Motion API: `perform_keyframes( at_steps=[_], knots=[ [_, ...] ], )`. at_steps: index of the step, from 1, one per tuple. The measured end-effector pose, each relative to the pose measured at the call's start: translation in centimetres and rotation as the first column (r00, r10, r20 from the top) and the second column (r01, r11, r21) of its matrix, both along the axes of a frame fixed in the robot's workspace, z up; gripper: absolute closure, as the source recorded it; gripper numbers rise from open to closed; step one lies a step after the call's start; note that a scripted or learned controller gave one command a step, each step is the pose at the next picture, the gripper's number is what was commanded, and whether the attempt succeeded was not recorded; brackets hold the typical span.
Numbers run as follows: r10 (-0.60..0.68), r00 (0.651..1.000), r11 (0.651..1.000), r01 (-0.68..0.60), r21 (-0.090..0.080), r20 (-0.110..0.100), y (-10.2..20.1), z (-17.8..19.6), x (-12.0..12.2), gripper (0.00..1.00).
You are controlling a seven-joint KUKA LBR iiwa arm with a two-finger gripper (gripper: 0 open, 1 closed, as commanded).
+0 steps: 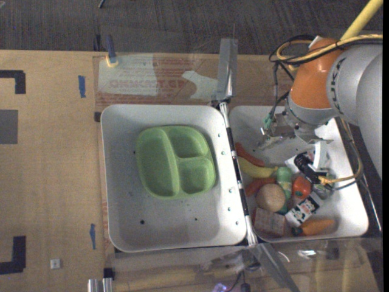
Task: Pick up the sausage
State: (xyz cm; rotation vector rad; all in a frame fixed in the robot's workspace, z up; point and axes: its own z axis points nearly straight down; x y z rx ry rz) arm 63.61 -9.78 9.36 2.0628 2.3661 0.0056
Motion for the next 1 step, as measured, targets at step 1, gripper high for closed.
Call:
perform_keyframes(
  at_steps=[1],
  knots=[
    [0.000,1.000,1.000,0.000,0.000,0.000,0.00,-0.01,-0.01,0.00]
  ],
)
